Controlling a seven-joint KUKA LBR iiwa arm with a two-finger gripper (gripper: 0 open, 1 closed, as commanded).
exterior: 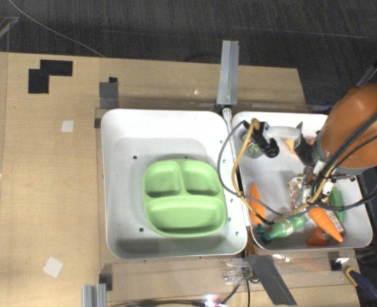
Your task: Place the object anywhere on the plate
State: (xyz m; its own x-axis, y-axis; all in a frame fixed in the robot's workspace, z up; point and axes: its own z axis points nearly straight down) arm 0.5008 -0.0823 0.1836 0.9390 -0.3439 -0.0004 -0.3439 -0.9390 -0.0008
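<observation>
Green three-compartment plate (184, 196) sits in the left bin (121, 171), nothing on it. The right bin (361, 232) holds the clutter: an orange carrot (324, 224) near the front right, a second orange piece (255, 203) by the left wall, a green bottle-like item (284, 228) between them, and a red item (316, 238) at the front edge. Arm's orange band (358, 130) hangs over the right bin; gripper (303, 187) is low among the objects, cables across it. State of the jaws: cannot tell. No object visibly held.

Judged step: pick phase, nothing transferred yet. Next move needs a confirmed grasp, a lift clear of the bin wall, then travel left to the plate.
</observation>
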